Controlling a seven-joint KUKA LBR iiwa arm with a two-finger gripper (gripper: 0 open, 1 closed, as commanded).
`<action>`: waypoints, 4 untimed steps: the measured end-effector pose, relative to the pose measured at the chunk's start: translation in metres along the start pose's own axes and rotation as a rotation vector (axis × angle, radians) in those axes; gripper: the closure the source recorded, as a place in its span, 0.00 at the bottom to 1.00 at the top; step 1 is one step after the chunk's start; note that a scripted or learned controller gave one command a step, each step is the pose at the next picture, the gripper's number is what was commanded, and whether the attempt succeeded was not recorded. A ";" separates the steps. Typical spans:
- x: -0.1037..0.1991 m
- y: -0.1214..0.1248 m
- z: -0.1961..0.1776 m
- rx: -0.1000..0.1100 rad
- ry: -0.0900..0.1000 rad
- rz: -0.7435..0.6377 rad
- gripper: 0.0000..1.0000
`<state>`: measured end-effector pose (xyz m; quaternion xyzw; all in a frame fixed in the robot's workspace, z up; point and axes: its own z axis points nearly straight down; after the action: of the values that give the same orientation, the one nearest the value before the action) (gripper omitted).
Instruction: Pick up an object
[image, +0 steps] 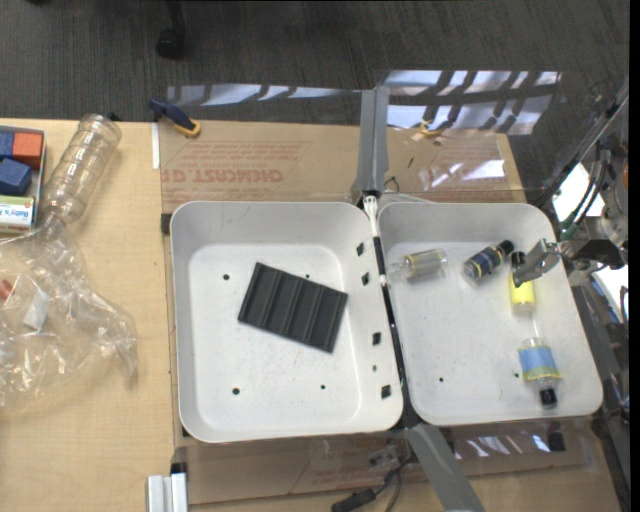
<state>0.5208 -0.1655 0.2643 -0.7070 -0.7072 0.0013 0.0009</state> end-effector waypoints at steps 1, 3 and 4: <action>0.007 -0.038 0.173 -0.001 0.001 -0.012 0.00; -0.004 -0.043 0.165 -0.002 0.002 -0.497 1.00; -0.004 -0.042 0.157 -0.003 0.002 -0.494 1.00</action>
<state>0.4779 -0.1701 0.1077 -0.5126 -0.8586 -0.0005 0.0009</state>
